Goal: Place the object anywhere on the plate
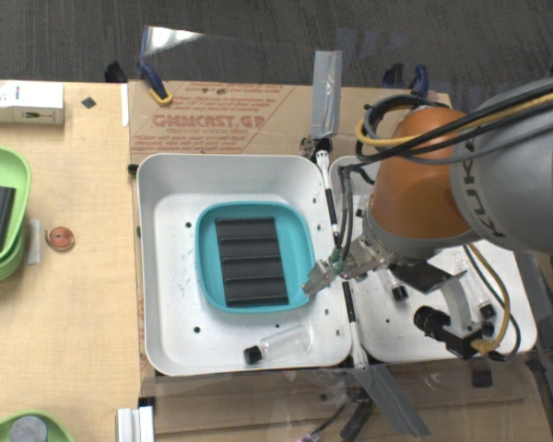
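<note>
– Plastic, clear and smooth: a small clear tube (281,343) with a black cap is seen lying on its side on the floor of the left bin (166,274), near the front wall. Is it touched by anything?

– No contact is seen. It lies just off the front rim of the plate (205,265), which is a teal, glossy, rounded square. On the plate a black ribbed block (251,261) is laid flat, its ridges running across.

– Where is the gripper (323,279) found?

– At the plate's right rim, beside the wall shared by the two bins, well apart from the tube. Whether it is released or clenched cannot be told; it is blurred and partly covered by the wrist's orange band (419,187), and nothing can be made out in its grasp
</note>
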